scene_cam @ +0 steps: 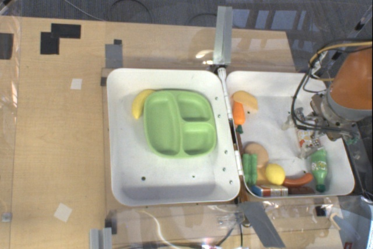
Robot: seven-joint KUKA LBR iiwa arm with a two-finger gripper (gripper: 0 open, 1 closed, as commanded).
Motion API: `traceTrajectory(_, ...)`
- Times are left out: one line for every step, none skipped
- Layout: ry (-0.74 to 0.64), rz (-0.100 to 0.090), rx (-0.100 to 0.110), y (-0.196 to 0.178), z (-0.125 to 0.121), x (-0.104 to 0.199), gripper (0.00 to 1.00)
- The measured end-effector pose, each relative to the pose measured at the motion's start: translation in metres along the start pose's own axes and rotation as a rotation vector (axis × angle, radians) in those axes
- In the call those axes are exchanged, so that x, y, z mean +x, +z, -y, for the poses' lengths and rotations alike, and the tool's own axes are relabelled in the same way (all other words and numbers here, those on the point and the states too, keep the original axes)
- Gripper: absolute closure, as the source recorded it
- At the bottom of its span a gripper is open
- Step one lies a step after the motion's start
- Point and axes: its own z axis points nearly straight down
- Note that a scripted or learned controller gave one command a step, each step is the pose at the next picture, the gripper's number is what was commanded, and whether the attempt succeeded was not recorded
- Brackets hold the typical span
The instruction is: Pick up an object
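Camera view showed the gripper (312, 146) low in the right bin (274, 119) near the table's right edge, just above a green bottle (319, 165). Whether the jaws were parted I could not tell. A good pick needed them astride the bottle's narrow body, clear of the bin wall.

Arm (349, 87) enters from the right edge of the view, reaching leftward and down. Orange band faces the camera as a broad rounded dome, with the grey wrist section directly below and left of it. Black and yellow cables loop from the upper side of the arm round its left flank to the wrist. Pincer (312, 140) sits under the wrist, pointing downward, largely masked by wrist hardware. Finger state cannot be read.
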Motion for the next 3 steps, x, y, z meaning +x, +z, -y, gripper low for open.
traceTrajectory(-0.001, 0.017, 0.007, -0.015, 0.001, -0.006, 1.0)
traceTrajectory(-0.338, 0.001, -0.002, -0.075, 0.016, -0.051, 1.0)
traceTrajectory(-0.605, 0.001, -0.004, -0.069, 0.032, -0.106, 1.0)
